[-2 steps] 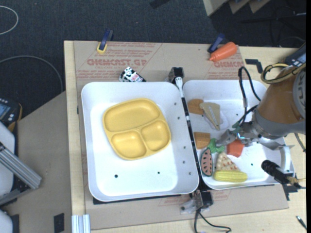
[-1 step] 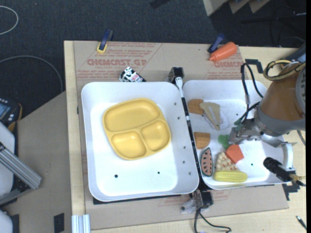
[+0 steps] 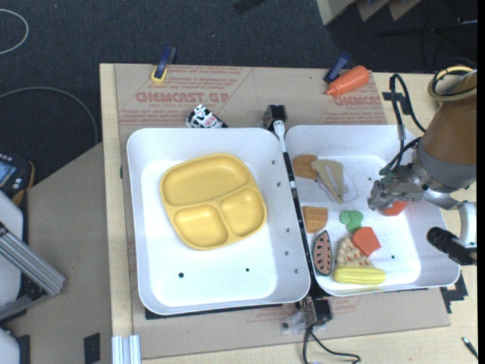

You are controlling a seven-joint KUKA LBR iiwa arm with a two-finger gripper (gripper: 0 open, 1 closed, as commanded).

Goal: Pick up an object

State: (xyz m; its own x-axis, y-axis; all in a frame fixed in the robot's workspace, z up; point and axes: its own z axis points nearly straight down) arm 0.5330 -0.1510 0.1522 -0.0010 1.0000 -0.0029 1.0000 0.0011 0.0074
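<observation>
You have the most open room in the left bin (image 3: 144, 203): its only content is a yellow divided plate (image 3: 214, 201) in the upper middle, with bare white floor along the lower edge and lower right corner. The right bin (image 3: 333, 136) is crowded. A tan wedge-shaped piece (image 3: 330, 177) lies near its upper left, an orange-brown slice (image 3: 314, 218) sits by the left wall, and a watermelon slice (image 3: 323, 252), a green piece (image 3: 351, 220), an orange-red block (image 3: 366, 240) and a corn cob (image 3: 359, 276) cluster at the lower middle. The corn cob lies flat, long axis running left to right along the bin's lower rim. The gripper (image 3: 391, 197) sits low over the right half of that bin, against a small red object (image 3: 393, 208); you cannot tell from here whether the claw is spread or pinching.
</observation>
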